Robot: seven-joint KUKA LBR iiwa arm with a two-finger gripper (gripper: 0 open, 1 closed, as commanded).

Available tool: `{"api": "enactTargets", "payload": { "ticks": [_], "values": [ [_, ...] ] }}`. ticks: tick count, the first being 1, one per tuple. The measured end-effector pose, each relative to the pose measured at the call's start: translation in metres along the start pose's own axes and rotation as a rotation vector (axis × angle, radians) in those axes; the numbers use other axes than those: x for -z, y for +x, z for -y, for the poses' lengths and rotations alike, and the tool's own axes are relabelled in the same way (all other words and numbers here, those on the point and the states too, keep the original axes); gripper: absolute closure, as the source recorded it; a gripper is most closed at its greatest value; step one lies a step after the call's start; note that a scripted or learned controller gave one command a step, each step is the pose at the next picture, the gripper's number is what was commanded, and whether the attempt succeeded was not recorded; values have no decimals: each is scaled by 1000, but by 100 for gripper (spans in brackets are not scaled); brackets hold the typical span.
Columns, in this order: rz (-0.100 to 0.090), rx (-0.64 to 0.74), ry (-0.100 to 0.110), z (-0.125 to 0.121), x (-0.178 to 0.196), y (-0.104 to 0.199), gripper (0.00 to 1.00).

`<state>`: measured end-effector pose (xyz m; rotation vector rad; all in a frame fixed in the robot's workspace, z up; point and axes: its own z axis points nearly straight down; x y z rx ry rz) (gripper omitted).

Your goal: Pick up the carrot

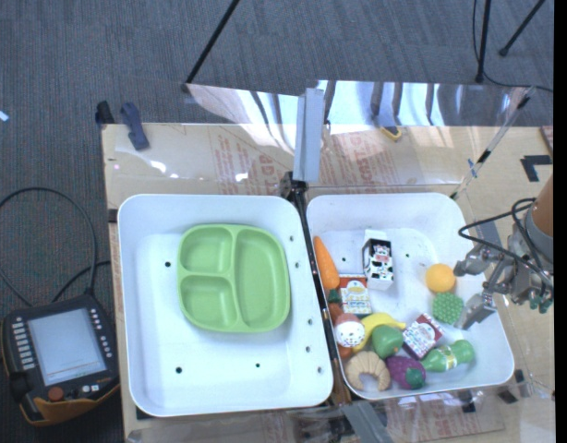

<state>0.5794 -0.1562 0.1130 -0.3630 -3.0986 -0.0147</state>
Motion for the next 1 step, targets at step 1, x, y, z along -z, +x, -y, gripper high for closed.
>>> {"api": "enactTargets", "payload": {
  "ticks": [1],
  "values": [
    [46,-29,8,-21,-1,-46,0]
  ]
}}
